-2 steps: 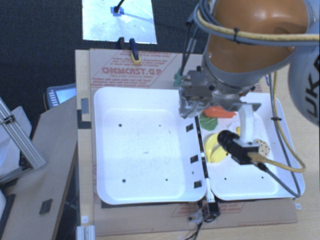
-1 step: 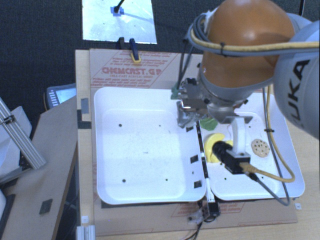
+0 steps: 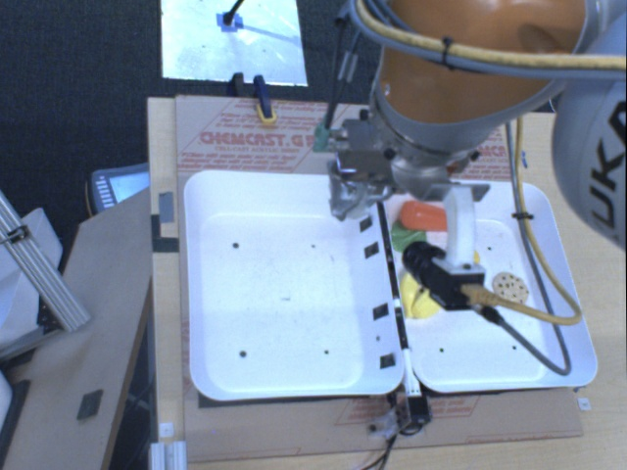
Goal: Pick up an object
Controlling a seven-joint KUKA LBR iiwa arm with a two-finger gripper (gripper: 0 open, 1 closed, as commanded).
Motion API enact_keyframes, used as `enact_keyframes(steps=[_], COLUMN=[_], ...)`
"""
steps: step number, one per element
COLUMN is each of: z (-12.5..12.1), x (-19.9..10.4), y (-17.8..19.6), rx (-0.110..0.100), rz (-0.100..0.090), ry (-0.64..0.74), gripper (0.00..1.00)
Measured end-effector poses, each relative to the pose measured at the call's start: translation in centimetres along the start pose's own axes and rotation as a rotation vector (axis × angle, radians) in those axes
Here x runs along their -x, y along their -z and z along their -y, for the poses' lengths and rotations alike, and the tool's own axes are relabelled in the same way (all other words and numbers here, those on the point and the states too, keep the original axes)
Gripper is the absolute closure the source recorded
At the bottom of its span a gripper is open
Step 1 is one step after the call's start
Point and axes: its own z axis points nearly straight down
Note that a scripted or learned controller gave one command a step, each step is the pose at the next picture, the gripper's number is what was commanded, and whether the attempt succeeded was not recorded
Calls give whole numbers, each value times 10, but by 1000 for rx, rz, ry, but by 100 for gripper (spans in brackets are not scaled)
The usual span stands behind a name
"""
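My gripper (image 3: pixel 346 202) hangs over the back of the strip where the two white bins meet, under the arm's big orange band. Behind it in the right bin (image 3: pixel 549 360) lie an orange piece (image 3: pixel 424 213) and a green piece (image 3: pixel 406 234), both close to the gripper's right side. A yellow object (image 3: pixel 422 305) lies nearer the front by the divider, partly hidden by the robot's bracket. A tan round disc with dots (image 3: pixel 508 286) rests further right. I see nothing held in the gripper.
The left bin (image 3: pixel 211 360) lies to the gripper's left. Both bins rest on a printed cardboard sheet (image 3: pixel 245 137) with a yellow-and-black clamp (image 3: pixel 263 101) at its back edge. A yellow cable (image 3: pixel 534 313) loops over the right bin.
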Motion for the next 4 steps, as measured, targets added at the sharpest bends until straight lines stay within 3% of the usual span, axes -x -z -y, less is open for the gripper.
enact_keyframes(steps=[1, 2, 3, 4], z=[-9, -12, -13, -13], x=[-3, -16, -16, -16], y=[95, -13, 4, 3], rx=[4, -15, -4, -5], rz=[-1, 7, 2, 3], ry=[-2, -6, -1, 0], gripper=[100, 100, 100, 0])
